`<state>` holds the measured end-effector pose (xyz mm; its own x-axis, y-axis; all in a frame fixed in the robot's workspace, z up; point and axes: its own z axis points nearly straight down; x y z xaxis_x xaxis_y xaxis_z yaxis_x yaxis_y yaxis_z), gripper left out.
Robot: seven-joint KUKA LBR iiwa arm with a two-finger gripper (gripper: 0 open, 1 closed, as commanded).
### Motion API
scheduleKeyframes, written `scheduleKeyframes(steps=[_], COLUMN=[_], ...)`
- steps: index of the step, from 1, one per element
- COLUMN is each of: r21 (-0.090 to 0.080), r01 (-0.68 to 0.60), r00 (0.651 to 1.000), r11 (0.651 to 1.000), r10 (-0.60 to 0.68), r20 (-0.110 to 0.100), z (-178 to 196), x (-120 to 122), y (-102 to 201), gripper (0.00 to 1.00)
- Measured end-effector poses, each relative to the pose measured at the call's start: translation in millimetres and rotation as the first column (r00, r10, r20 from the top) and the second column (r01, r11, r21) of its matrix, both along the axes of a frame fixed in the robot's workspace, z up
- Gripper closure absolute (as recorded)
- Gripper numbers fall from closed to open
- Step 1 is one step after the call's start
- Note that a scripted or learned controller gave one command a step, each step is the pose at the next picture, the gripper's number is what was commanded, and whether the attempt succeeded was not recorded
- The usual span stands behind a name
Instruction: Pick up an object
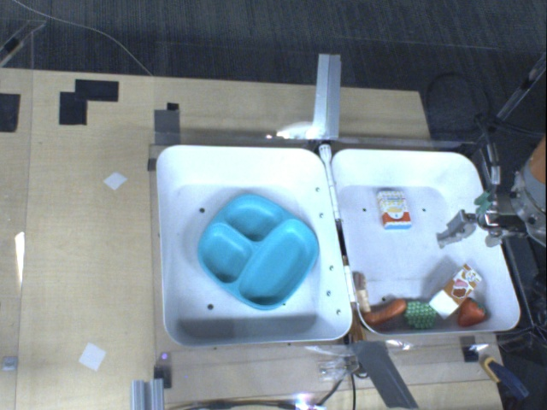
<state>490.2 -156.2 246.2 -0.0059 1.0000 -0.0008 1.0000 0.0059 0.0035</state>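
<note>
The camera view looks down on 2 white bins side by side on a wooden bench [77, 254]. The left bin [184, 186] holds a blue tray [258, 250] with 3 compartments, lying near the bin's middle.

The right bin [427, 169] holds several small things. A small carton [393, 207] in white, yellow and orange lies flat toward the far side, apart from the rest. Along the near wall lie a sausage [385, 311], a green piece [420, 313] just beside it, a white block [444, 304], a brown-and-white carton [463, 283] leaning above the block, and a red piece [472, 313] at the near right corner. These 5 sit close together, some touching.

The arm enters from the right, over the right rim of the right bin. Its gripper [461, 227] hangs above bare bin floor between the far carton and the near cluster. 1 grey finger [453, 229] points left and down; how far the fingers are spread cannot be told at this angle. Nothing shows between them, and the gripper touches none of the things.
</note>
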Motion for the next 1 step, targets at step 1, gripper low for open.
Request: scheduleKeyframes(steps=[1], r21=[0.0], r01=[0.011], r00=[1.0], r11=[1.0], r10=[-0.011], r20=[0.0], z=[-71.4], x=[101.9], y=[7.0], gripper=[0.0])
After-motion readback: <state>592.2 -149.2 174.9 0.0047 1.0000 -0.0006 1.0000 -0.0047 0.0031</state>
